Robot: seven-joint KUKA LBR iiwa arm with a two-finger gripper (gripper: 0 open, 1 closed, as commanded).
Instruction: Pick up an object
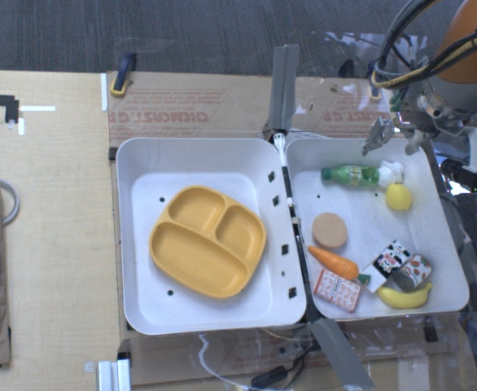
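Pincer [395, 133] above right bin [442, 218], grip state unclear; cardboard [191, 104] lettering mirrored, unreadable.

The scene is evenly and brightly lit from above; soft, short shadows are cast beneath the yellow three-compartment plastic plate [208, 240]; the two shallow white plastic bins [133, 218] are nearly washed out; faint glare is seen on the clear plastic sheet [336, 47] at the top; fine detail is softened throughout by mild blur.
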